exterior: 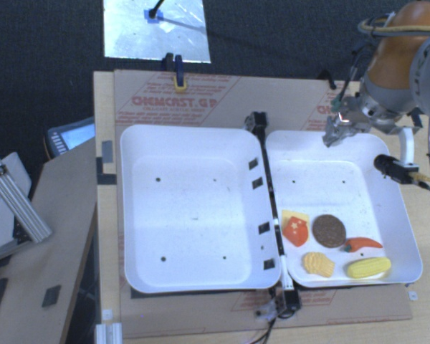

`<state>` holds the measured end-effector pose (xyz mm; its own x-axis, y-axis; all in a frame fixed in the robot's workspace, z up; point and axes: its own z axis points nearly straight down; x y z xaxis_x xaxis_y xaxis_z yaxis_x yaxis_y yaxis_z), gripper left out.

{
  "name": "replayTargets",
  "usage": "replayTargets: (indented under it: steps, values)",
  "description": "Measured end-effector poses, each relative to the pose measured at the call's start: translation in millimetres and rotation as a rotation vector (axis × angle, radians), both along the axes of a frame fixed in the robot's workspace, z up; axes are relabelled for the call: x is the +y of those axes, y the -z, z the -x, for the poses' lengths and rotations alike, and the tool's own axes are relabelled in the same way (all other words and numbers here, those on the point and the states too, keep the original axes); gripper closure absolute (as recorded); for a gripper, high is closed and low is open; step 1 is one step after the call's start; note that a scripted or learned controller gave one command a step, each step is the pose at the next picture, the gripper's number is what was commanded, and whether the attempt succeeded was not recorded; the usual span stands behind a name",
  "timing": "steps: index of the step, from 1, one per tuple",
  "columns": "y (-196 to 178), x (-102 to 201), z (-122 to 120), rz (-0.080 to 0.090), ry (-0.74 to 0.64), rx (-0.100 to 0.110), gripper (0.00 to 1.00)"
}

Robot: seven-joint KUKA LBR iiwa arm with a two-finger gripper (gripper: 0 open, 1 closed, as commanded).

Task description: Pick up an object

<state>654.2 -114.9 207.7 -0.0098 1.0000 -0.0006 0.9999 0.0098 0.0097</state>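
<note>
Several toy foods lie at the near end of the right bin (pixel 322 174): a yellow and red wedge (pixel 295 228), a brown round patty (pixel 330 230), a red chili pepper (pixel 361 244), a yellow corn cob (pixel 368 267) and a small ridged yellow piece (pixel 318 264). My gripper (pixel 335 133) hangs above the far rim of the right bin, well away from the foods. Nothing shows between its fingers.
The left bin (pixel 193 206) sits beside the right one, joined by a black clip strip (pixel 266 199). A cardboard sheet (pixel 201 95) lies under both bins. A shiny foil square (pixel 155 18) lies beyond the bench.
</note>
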Motion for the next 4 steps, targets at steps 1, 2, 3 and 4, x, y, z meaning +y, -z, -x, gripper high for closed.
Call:
replayTargets:
  steps: [1, 2, 3, 4]
  values:
    - [-47.2, -98.2, 34.3, 0.007, 0.017, 0.004, 1.0]
    - [-84.2, -91.1, -17.4, 0.003, 0.004, 0.0, 1.0]
    - [-93.4, -91.6, -15.1, 0.002, 0.005, 0.005, 1.0]
    - [-106.0, -91.5, -15.0, 0.002, 0.005, 0.005, 1.0]
